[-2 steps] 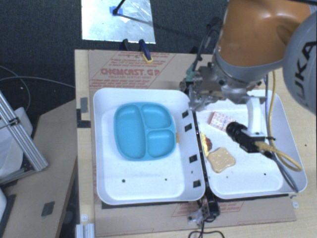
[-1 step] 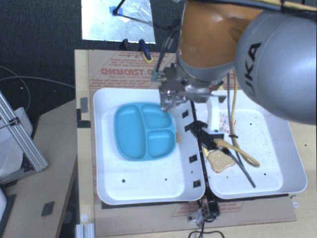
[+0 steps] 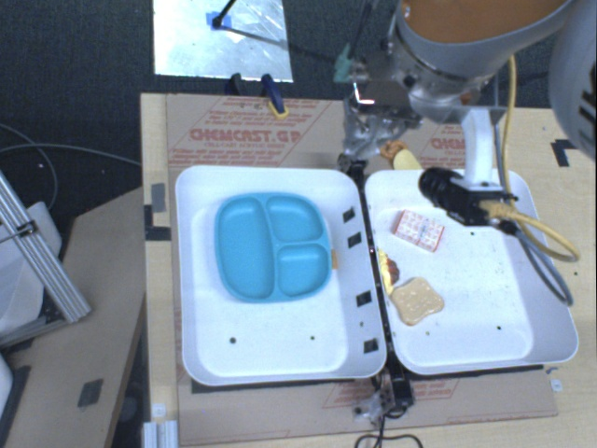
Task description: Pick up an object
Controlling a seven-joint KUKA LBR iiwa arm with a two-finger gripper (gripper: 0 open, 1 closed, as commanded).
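Observation:
My gripper hangs over the far left corner of the right bin, under the arm's big orange band. Just to its right lies a small yellow object, partly hidden by the wrist. A red and white patterned packet lies flat in the right bin, below and to the right of the gripper. Nearer the front sits a tan toast-shaped piece, with a small brown and yellow item beside it against the bin's left wall.
The left bin holds a blue divided plate. A black cylinder and yellow cable from the arm hang over the right bin. Cardboard lies under both bins.

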